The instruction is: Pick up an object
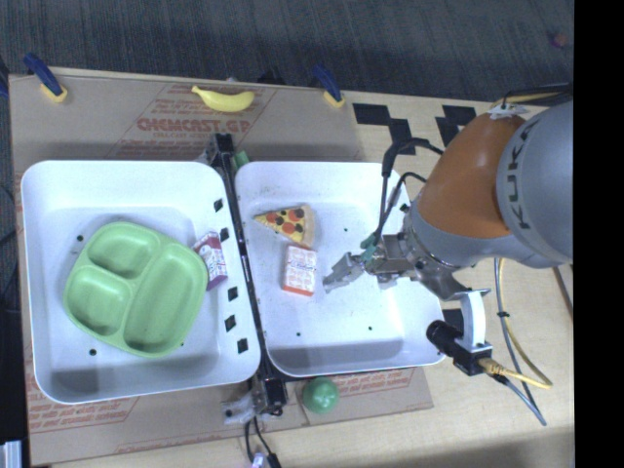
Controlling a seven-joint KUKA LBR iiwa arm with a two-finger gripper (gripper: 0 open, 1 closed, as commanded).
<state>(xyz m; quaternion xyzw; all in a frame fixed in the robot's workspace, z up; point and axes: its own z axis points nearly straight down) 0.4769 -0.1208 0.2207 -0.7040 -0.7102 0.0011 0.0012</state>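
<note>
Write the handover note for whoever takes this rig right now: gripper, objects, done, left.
Gripper: low in the right bin, beside the orange snack packet, with nothing between its fingers.
Right bin: pizza slice toy and the packet.
Left bin: green divided plate and small dark red packet.
Outside the bins: banana at the far edge, green ball at the near edge.
Done: nothing lifted.
Left: grasp an object; the orange packet looks nearest.

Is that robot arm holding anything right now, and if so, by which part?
Nothing is held. The gripper hangs in the right bin, beside the orange packet, with nothing between its fingers.
</note>
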